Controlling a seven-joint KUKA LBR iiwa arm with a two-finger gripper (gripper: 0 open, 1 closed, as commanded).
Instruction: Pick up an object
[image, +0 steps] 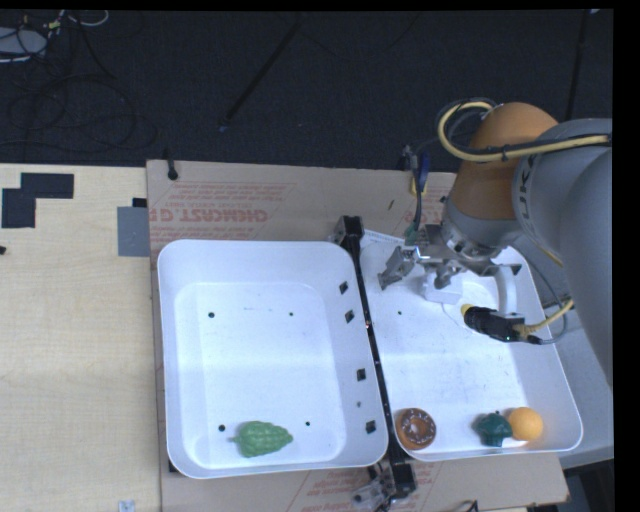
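Lettering runs in red across the brown cardboard sheet (300, 200) under the two bins, printed upside down from this vantage; it is too faint and small to read with any certainty. More red print shows on the strip of cardboard at the near edge, also unreadable.

The gripper (425, 262) hangs over the far end of the right bin (560, 400), near the black divider (365, 330) that separates the two bins. Its metal fingers are spread apart, and nothing sits between them. Whether the fingertips touch the bin floor cannot be told from this slant.

Taking the divider as the landmark, four loose objects can be counted. To the left of the divider, in the left bin (180, 300), there is one: a bumpy green object (263, 438) at the near end, well apart from the divider. To the right of it, in the right bin, there are three, all along the near wall. One round brown object (415, 428) with a lighter ring on it lies just beside the divider. One dark green object (492, 428) lies farther right, and one orange ball (524, 424) touches it on the side away from the divider. All three lie well apart from the gripper, at the opposite end of the divider's length.
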